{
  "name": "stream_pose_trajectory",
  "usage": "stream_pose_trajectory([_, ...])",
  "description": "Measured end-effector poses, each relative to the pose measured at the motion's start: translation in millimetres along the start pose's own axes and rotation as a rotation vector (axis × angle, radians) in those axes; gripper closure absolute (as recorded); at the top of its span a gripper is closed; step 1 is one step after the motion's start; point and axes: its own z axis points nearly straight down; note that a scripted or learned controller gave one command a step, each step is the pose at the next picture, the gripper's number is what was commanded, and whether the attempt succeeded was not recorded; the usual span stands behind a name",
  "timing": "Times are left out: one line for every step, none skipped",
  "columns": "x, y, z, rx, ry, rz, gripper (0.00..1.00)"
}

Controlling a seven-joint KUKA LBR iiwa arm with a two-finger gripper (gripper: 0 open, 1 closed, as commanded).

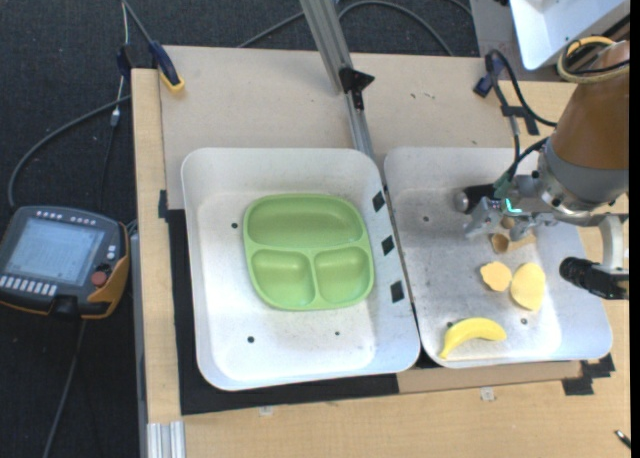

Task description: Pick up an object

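Observation:
My gripper [487,216] hangs over the upper middle of the right bin [430,276], below the arm's orange band. A small tan piece [499,242] lies on the bin floor just under and in front of it, and whether they touch is unclear. Closer to the front lie a flat yellow piece [494,276] and a rounder yellow piece [528,287], side by side. A yellow banana [474,334] rests near the bin's front edge. Nothing shows held in the gripper.
The left bin [215,246] holds a green divided plate [307,250]. A metal pole [335,41] slants down to the divider between the bins. A black part [590,277] juts in at the right bin's right side. A teach pendant [60,261] sits off the bench at the left.

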Motion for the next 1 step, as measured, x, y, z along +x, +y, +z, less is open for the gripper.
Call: stream_pose_trajectory([0.0,0.8,-1.1,-0.003,0.0,-0.001,0.0])
